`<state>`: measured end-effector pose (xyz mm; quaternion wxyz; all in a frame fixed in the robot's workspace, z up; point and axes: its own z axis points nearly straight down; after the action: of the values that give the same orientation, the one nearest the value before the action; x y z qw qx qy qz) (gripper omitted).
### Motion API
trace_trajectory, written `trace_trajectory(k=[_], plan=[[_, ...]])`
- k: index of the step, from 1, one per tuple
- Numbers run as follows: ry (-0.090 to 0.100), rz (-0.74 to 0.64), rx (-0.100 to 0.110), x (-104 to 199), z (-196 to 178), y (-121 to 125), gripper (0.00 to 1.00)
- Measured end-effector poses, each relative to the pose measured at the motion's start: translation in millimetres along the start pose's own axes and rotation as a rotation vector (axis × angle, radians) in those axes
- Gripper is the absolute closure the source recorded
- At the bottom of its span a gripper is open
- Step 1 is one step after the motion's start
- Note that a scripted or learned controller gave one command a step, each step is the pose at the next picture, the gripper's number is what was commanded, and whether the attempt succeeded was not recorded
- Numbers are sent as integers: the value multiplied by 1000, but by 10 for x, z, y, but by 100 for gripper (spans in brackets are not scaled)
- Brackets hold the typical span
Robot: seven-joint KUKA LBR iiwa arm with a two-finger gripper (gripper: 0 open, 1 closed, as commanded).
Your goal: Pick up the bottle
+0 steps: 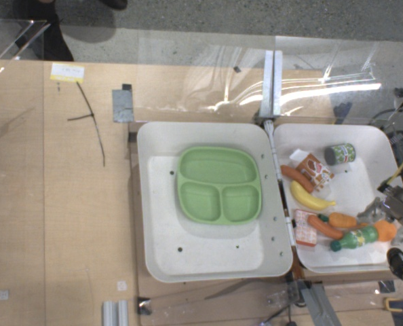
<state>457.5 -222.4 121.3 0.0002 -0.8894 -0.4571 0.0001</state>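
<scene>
The bottle point(356, 238) is green with a darker green cap and lies on its side near the front wall of the right bin point(381, 136), cap pointing left. An orange piece point(386, 231) touches its right end. My gripper point(382, 208) shows as grey metal parts at the right edge of the view, above the right bin's right side. It is a little up and to the right of the bottle and is not touching it. The rest of the arm is cut off by the frame's edge.
Around the bottle lie an orange carrot point(341, 219), a red-orange sausage point(325, 227), a small red and white box point(304, 228), a banana point(309, 196), a carton point(317, 171) and a green can point(341, 153). The left bin point(154, 202) holds a green divided plate point(219, 183).
</scene>
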Motion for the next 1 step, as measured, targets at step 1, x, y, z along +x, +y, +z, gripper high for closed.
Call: trace_trajectory(k=[1], plan=[[15, 4, 4, -138, 266, 158, 0]])
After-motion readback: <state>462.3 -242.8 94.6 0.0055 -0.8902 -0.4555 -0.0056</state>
